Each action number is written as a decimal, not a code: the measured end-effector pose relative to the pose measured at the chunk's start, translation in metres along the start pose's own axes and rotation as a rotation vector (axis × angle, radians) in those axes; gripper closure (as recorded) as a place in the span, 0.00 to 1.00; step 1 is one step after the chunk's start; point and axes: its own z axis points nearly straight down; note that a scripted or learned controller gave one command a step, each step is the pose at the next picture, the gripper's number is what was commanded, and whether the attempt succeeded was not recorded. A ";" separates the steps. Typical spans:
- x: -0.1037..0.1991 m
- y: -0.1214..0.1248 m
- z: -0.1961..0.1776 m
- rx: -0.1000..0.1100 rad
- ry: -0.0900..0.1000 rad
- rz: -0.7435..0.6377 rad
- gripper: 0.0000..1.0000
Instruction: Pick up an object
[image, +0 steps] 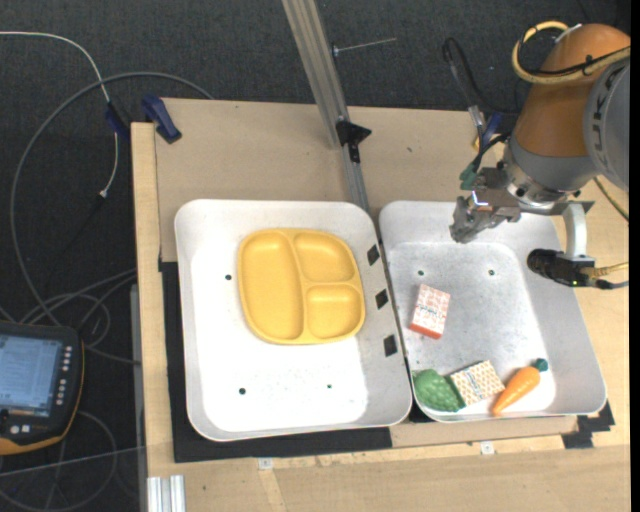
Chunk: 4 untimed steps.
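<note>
Hanging over the far end of the right bin (560, 330), the gripper (468, 228) sits above bare floor close to the bin's back wall, and nothing can be seen between its tips. Whether it is open or closed cannot be told from this slanted view.

The nearest candidate is the carton (430, 311), a small red-and-white box lying flat near the middle of the right bin. From the gripper it lies toward the viewer and a little to the left, apart from it with clear floor between. Its long axis runs roughly front to back, tilted slightly, so a grasp would likely need to close across its short width.

Farther off, in the near corner of the same bin, three things crowd together: a green piece (437, 390), a checkered packet (476, 382) touching it, and a carrot (515, 389) just beside the packet, its long axis slanting up to the right. These look harder to take cleanly, being packed against each other and the wall.

Counted: two bins; four loose objects, all in the right one; one carton, one green piece, one packet, one carrot. The left bin (200, 300) bears one yellow tray (300, 285) with three compartments. There is one arm, so it alone must reach.
</note>
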 end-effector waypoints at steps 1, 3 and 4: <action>0.000 0.002 -0.051 0.001 0.000 0.000 1.00; 0.092 -0.025 -0.033 0.013 0.004 -0.005 1.00; 0.136 -0.048 -0.023 0.013 0.004 -0.004 1.00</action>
